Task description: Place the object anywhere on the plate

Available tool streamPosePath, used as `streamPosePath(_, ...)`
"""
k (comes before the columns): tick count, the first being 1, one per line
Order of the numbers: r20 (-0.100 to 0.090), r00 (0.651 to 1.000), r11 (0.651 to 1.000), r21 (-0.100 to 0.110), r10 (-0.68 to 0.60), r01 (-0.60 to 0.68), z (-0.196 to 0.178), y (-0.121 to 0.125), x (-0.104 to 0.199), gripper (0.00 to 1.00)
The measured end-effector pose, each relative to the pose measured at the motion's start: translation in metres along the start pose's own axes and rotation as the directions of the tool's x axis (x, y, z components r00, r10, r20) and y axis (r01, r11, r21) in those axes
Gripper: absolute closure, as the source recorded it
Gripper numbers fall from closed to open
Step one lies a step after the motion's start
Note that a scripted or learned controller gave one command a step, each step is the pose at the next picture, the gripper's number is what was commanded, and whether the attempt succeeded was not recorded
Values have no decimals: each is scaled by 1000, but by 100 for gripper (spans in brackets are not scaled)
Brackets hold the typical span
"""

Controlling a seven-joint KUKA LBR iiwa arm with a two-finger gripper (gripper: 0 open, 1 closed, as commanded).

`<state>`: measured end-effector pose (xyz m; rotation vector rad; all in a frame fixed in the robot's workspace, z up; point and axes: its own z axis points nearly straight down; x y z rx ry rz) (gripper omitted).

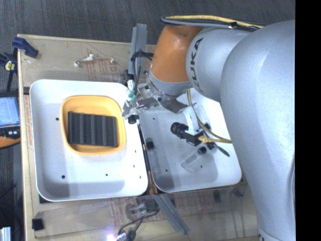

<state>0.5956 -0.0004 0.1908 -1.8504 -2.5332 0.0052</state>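
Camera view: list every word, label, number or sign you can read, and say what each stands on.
No text in this view can be read.
Screen at the left edge: lit, but its contents are too small and blurred.
Arm, yellow plate, left bin: no markings show.

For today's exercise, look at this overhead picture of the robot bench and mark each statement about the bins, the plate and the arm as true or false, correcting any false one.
1. The yellow plate lies in the left bin. True.
2. A dark ridged block rests on the plate. True.
3. The arm reaches in from the left. False: it comes from the right.
4. The gripper hangs over the right bin's far right corner. False: it is near the seam between the bins.
5. The band above the wrist is blue. False: orange.
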Motion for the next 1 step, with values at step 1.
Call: streamPosePath(1,0,1000,1000,0,1,-1,0,0,0,0)
